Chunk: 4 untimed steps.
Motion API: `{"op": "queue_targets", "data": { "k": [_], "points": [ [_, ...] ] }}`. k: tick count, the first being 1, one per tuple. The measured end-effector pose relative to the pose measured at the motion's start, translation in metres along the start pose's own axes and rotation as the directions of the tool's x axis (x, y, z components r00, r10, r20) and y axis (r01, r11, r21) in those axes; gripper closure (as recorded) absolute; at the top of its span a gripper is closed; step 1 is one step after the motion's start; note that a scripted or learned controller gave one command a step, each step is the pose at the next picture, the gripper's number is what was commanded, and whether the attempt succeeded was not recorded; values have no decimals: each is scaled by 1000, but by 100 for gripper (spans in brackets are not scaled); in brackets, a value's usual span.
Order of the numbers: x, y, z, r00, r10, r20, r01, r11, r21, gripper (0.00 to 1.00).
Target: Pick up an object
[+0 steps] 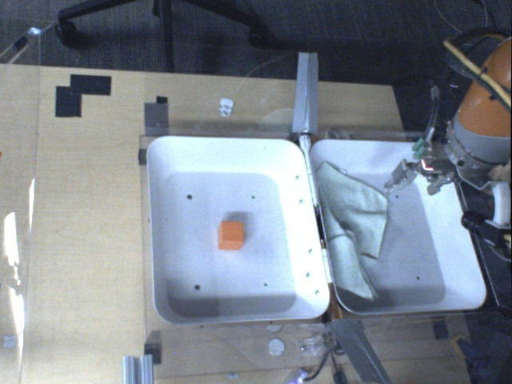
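A small orange cube (231, 235) lies near the middle of the left bin (172, 214). A crumpled grey-green cloth (350, 214) lies along the left side of the right bin (448, 286), its right edge raised a little off the floor. My gripper (418, 181) hangs over the upper part of the right bin, below the arm's orange band (484, 106). Its two fingers stand apart, so it is open. One fingertip (396, 180) sits right by the cloth's upper right corner. Nothing shows between the fingers.
A metal divider post (305, 94) rises behind the seam between the bins. Black tape marks (80, 93) lie on the wooden bench at the far left. An office chair base (160, 2) stands on the dark floor behind the bench.
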<state>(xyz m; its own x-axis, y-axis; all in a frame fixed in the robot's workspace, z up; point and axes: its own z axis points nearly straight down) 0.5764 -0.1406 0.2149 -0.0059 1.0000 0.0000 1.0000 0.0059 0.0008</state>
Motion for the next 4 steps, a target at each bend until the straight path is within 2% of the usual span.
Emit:
{"op": "queue_targets", "data": {
  "k": [1, 2, 3, 4],
  "points": [
    [-57, -41, -42, 997, 82, 2, -82, 997, -3, 0],
    [-57, 4, 115, 1000, 7, 0, -7, 1000, -1, 0],
    [-57, 6, 104, 1000, 5, 1, -5, 1000, -5, 100],
    [39, 79, -22, 995, 100, 0, -100, 995, -5, 100]
  ]
}}
